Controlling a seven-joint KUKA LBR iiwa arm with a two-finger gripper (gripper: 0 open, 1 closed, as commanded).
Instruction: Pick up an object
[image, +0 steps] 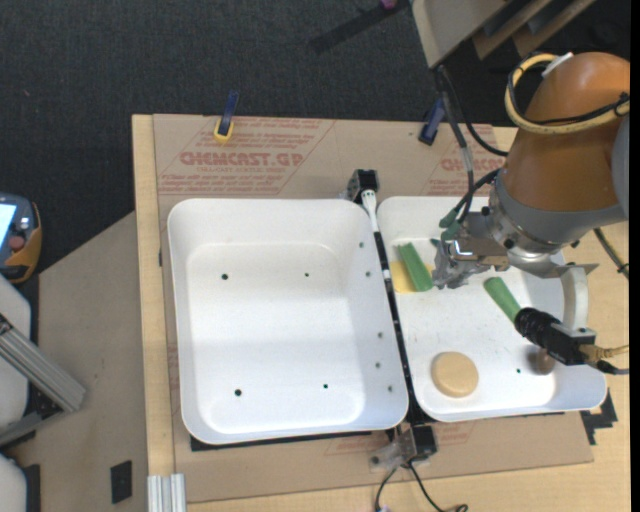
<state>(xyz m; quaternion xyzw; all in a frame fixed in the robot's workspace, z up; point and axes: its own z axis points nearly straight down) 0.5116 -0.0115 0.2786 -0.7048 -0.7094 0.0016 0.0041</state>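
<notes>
One arm (562, 170) low over right bin (492, 352), seemingly beside green sponge (413, 268)

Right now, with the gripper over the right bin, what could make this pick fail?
The gripper sits between the green-and-yellow block and the green stick, so it may close on neither. The block lies near the side wall of the right bin; a nudge could wedge it there.

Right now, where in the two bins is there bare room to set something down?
The whole floor of the left bin is bare. In the right bin, a small patch lies between the tan disc and the green stick. Near the gripper and green-yellow block it is crowded.
</notes>
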